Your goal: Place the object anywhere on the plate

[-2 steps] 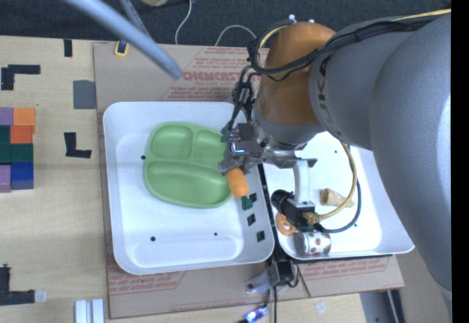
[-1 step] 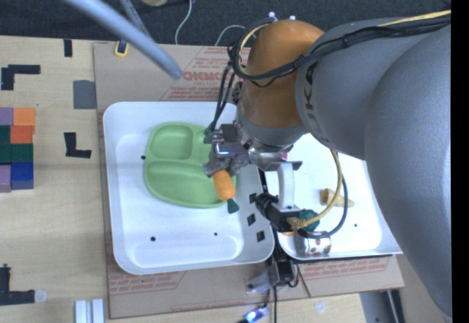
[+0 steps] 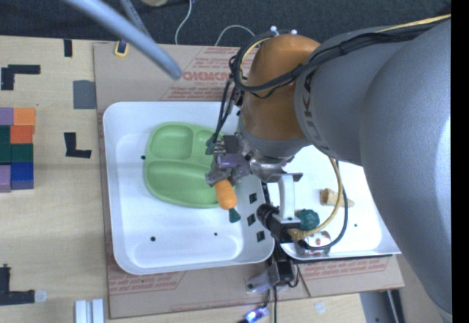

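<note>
Arm [image 3: 352, 94] over two white bins on the desk [image 3: 51, 241], reaching in from the right. The pincer [image 3: 224, 181] hangs low above the left bin [image 3: 124, 241], closed on an orange carrot [image 3: 226, 195], whose body projects just below the fingers. The green plate [image 3: 176, 160] lies directly left of the pincer, its right edge beneath the pincer; the carrot sits at that plate's lower right rim, and contact with the plate cannot be judged. Right of the pincer, in the right bin [image 3: 366, 241], rest a teal object [image 3: 308, 220] and a small tan piece [image 3: 330, 197]. Far to the left, coloured blocks [image 3: 18, 149] stand on the desk.
</note>
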`<state>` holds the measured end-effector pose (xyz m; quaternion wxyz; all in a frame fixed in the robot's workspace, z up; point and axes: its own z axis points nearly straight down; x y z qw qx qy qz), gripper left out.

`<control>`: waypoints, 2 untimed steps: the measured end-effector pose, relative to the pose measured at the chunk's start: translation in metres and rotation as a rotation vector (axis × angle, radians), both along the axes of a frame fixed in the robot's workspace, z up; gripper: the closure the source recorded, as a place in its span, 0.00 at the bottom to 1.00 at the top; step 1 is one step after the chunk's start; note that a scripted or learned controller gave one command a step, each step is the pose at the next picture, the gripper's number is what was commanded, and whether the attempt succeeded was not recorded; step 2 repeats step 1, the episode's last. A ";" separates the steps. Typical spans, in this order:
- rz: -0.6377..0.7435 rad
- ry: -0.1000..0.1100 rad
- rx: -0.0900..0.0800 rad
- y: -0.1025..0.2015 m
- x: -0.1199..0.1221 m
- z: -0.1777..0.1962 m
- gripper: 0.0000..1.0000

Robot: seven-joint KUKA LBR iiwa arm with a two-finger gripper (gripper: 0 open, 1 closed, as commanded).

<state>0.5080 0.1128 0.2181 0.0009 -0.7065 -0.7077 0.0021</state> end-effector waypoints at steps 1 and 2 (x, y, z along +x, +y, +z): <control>0.000 -0.002 0.001 0.000 0.001 0.001 0.00; 0.000 -0.002 0.001 0.000 0.001 0.001 0.00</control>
